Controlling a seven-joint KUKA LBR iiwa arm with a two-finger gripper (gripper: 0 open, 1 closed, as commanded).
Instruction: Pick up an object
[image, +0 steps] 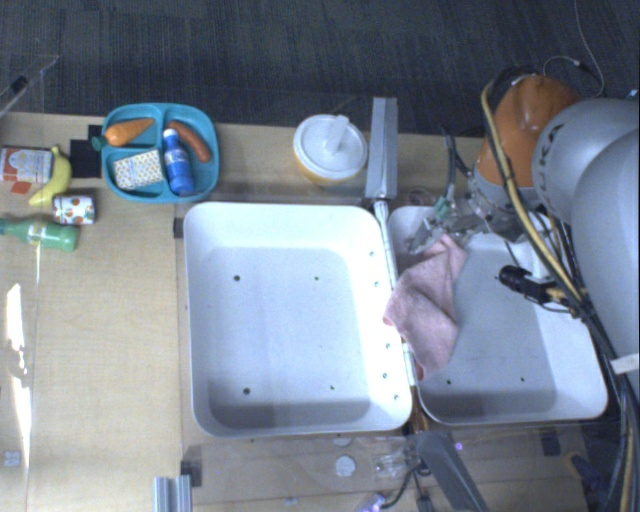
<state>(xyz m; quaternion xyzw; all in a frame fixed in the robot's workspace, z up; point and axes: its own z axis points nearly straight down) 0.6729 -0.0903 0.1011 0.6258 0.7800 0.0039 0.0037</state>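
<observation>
the jaws (447, 222) grip the top of a pink cloth (430, 303) in the right bin (520, 395).

The pincer (447, 222) stands over the far left corner of the right bin (520, 395), at the top of a pink cloth (428, 305). The cloth hangs over the wall toward the left bin (290, 320).

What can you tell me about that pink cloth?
The pink cloth looks like soft, crumpled fabric. It lies draped along the left wall of the right bin, its left edge resting over the divide toward the left bin. Its upper end rises toward the gripper, which sits right at it.
</observation>
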